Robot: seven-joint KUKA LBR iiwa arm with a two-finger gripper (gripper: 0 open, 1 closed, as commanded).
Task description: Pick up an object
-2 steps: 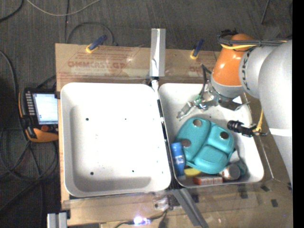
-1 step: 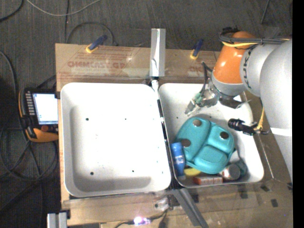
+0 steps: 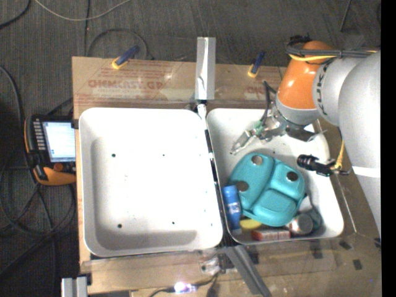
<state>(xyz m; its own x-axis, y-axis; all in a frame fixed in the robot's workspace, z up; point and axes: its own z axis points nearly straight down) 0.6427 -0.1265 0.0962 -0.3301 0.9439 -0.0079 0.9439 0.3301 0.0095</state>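
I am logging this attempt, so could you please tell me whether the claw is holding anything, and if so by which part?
Nothing is held: the claw hangs over bare bin floor in the right bin, apart from the teal moulded object.

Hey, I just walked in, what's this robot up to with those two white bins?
The arm reaches in over the right bin, its hand hovering near the back, above a teal plastic piece. Nothing shows between its fingers, so no pick yet. A blue bottle, a yellow item and a few other small things lie along the front of that bin. The left bin sits beside it.
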